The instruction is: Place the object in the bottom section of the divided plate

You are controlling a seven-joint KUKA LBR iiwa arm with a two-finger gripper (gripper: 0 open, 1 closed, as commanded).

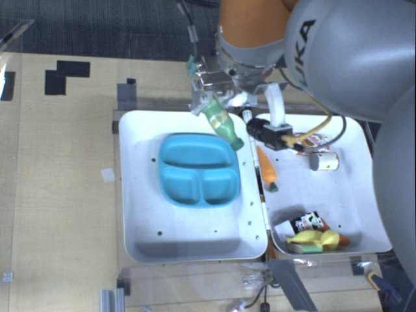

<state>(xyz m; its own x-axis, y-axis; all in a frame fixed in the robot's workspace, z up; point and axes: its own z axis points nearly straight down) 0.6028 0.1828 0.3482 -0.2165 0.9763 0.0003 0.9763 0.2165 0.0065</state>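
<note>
Grey KUKA arm (351,38), orange wrist band, black lettering, trailing cables

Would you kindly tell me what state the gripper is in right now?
Gripper: shut on the green bottle, above the blue divided plate's top edge.

Divided plate (198,169) sky blue. Bins (140,194) white. Bottle (222,125) pale green, darker green cap. Carrot (266,165) orange, green tip. Banana (311,240) yellow. Arm (351,51) grey, orange band.

The arm (338,38) runs off the top and right edges, its wrist hiding the tool's fingers and the green bottle's (221,125) upper end, while the right bin's (351,174) far-right rim stays covered.
</note>
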